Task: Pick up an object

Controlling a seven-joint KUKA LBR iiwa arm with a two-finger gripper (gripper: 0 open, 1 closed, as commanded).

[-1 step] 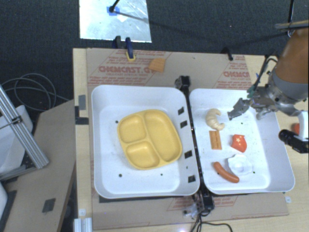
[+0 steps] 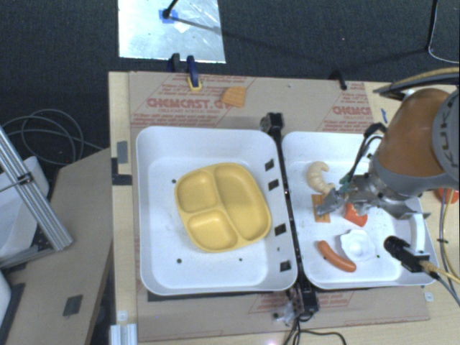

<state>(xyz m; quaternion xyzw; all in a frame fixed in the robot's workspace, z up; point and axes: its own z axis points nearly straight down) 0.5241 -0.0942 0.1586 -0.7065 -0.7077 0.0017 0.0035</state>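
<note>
In the right bin [image 2: 402,272], I hang low with my gripper [image 2: 332,203] down among a small scatter of toy food, my grey wrist and orange band reaching in from the right edge. Whether my jaws are apart or together I cannot tell from here; the tip is a dark blur and no gap or clamped thing reads clearly. Nothing shows between them, so I claim no hold.

I judge I am placed here because the pieces cluster on this side. The pale croissant [image 2: 317,174] lies just above my tip, curled like a crescent, cream to light tan, rounded and probably slippery to pinch across its hump. An orange cracker [image 2: 321,210], flat and square, sits right at my tip, partly under it; being so thin, it would be hard to get under. A red-orange piece [image 2: 356,214] peeks out below my wrist, mostly covered. Nearer the front lie a white fried egg [image 2: 357,245], flat and pale, and an orange sausage [image 2: 336,256], narrow and rounded, set at a slant; that one looks the easiest to grip across its width.

The left bin [image 2: 154,214] bears a yellow divided plate [image 2: 221,207], well apart from my work.
</note>
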